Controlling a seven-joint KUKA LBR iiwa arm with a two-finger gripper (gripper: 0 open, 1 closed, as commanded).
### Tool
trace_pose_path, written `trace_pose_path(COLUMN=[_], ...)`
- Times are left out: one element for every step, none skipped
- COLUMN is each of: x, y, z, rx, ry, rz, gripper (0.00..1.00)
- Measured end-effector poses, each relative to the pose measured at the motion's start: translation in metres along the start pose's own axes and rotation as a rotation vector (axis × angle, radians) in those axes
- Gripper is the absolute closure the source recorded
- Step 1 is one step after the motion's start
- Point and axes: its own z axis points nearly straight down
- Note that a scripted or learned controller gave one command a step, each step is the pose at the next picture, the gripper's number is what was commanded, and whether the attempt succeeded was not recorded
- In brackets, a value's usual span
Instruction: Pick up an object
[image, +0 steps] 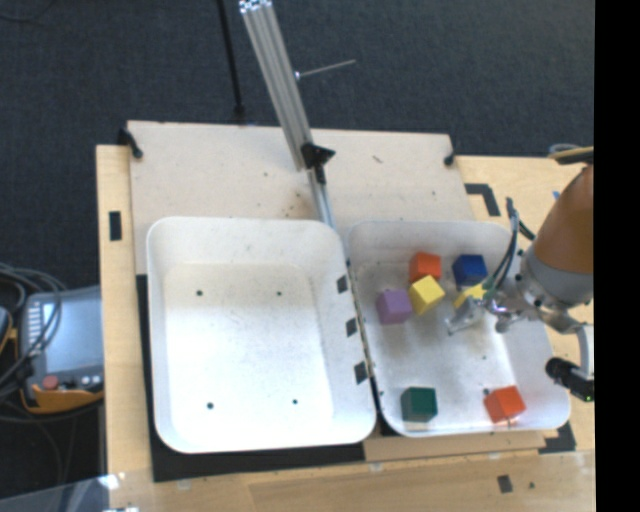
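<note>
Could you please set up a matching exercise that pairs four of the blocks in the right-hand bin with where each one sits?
Things:
1. green block
2. purple block
3. blue block
4. orange block by the bin's near edge

Places:
A. near right corner of the right bin
B. far side, right of the other orange block
C. near left corner of the right bin
D. left of the yellow block, toward the left bin

Pairs: 1-C, 2-D, 3-B, 4-A
</note>
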Motion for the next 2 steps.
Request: trace_pose_path(x=[-0.002, -0.003], y=[0.001, 0.002], z=[0.033, 0.02], rx=[-0.006, -0.01], ry=[-0.003, -0.001], rz=[0.001, 0.006], gripper=[0.0, 1.0])
